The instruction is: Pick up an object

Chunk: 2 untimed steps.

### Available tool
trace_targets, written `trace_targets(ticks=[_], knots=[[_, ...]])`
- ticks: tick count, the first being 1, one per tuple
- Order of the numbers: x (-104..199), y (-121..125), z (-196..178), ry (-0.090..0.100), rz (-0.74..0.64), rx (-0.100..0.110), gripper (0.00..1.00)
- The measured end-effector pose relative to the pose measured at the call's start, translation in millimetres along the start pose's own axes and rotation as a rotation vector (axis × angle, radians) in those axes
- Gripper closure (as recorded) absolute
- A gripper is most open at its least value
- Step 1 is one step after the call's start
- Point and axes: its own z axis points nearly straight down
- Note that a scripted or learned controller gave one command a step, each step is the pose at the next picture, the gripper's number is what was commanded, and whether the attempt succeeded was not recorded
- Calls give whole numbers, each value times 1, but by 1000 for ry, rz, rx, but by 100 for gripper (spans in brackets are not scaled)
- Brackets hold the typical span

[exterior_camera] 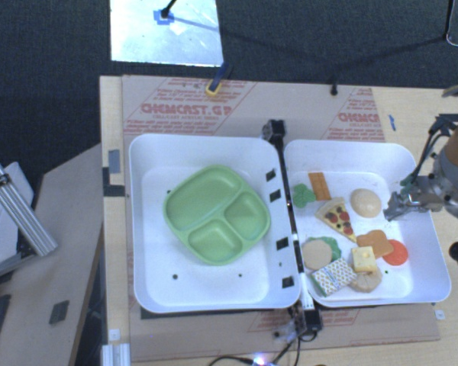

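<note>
The right bin [412, 166] holds several toy foods: a pizza slice [337, 218], a cream egg-shaped piece [365, 202], an orange stick [318, 185], a green broccoli piece [302, 195], a yellow cheese cube [363, 258], a red tomato slice [397, 253], a toast-like piece [376, 242] and a blue-patterned packet [333, 275]. My gripper [398, 204] hangs over the right side of this bin, just right of the egg-shaped piece. Nothing shows between its fingers.
The left bin [149, 166] holds a green divided plate [216, 213]. A black divider [284, 212] runs between the bins. The grey arm [454, 181] enters from the right. A metal frame [15, 212] stands at the far left.
</note>
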Motion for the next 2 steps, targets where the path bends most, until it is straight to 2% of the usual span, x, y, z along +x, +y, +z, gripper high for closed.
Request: trace_targets(ticks=[1, 2], knots=[[0, 1, -21, 0, -1, -1, 100], [48, -4, -31, 1, -2, 1, 100]])
